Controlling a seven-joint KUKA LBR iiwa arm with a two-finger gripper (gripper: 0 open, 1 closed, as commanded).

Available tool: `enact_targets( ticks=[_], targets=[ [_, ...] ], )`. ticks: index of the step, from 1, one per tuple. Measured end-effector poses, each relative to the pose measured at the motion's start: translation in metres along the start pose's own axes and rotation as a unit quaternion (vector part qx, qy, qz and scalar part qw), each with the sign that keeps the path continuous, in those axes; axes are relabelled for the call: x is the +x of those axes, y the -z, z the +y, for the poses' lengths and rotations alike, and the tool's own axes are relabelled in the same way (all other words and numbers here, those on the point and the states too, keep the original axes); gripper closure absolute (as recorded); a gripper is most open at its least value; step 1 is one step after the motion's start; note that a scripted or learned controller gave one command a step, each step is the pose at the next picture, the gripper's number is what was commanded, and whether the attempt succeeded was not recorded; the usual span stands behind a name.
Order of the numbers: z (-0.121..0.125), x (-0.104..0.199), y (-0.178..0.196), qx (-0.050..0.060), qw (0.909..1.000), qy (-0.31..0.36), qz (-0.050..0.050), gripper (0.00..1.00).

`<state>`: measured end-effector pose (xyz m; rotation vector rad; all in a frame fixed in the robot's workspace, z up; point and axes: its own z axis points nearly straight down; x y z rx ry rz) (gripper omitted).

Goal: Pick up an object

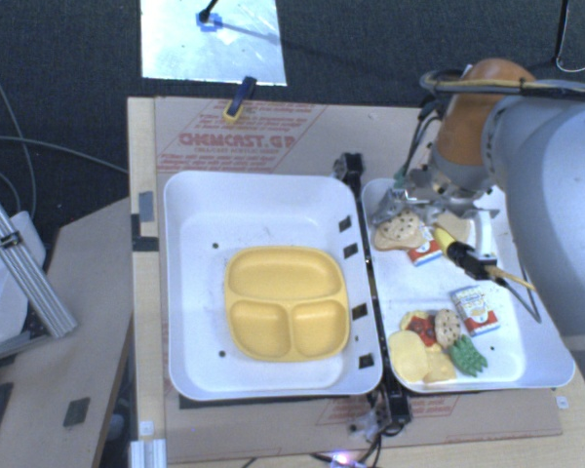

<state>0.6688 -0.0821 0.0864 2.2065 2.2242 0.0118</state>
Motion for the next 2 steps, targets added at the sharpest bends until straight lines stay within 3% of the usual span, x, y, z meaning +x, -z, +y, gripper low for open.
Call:
enact_targets(
  ticks=[1, 2],
  targets=[
    [-0.002, -0.002, 0.012, 0.001, 1.0000, 0.000, -0.001, 1.00],
    [-0.055, 0.037, 0.126, 0.001, 1.0000, 0.000, 0.001, 1.00]
  ],
)
